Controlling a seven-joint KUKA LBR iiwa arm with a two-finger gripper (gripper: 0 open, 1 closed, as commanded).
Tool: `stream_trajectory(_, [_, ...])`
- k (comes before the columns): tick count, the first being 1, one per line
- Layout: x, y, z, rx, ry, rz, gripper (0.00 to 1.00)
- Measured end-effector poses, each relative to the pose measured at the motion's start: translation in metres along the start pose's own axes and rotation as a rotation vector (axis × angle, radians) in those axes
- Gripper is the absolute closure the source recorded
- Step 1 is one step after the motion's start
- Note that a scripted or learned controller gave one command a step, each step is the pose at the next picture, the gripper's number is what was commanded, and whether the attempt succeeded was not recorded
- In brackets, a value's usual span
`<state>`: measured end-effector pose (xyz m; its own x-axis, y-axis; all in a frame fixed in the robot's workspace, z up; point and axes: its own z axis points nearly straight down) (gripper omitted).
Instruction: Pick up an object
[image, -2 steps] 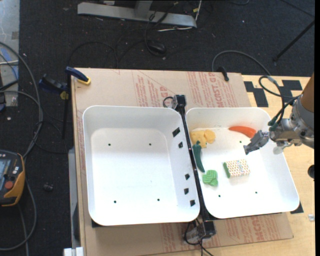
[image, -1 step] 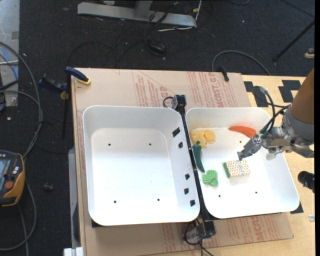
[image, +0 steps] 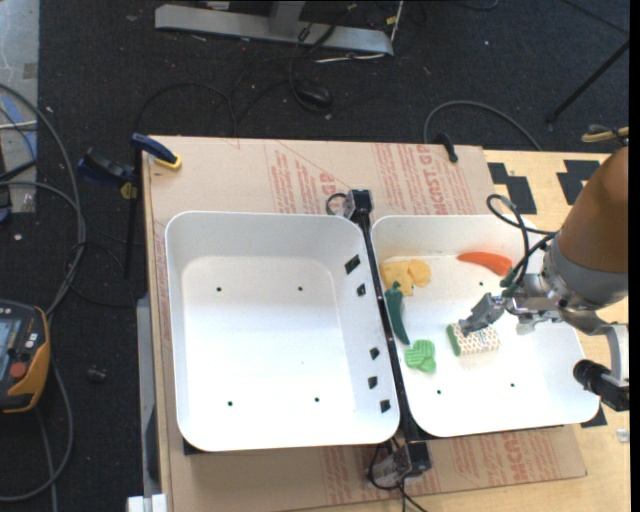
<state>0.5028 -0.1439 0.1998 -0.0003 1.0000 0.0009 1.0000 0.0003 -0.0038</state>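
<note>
In the right bin (image: 560, 405), the hand (image: 478, 322) was lowered onto a small patterned block (image: 478, 341) near the bin's middle. Whether it was clenched could not be told. The grasping step seemed underway; a firm closing and lift would be needed next.

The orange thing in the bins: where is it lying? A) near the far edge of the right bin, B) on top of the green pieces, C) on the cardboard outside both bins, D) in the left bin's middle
A: the orange thing lies in the right bin near its far edge, apart from the green pieces and beyond the gripper.
</note>
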Motion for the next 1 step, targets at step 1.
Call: stream_trajectory(1, [-0.0016, -0.0004, 0.0629, 0.002, 0.000, 0.001, 0.00])
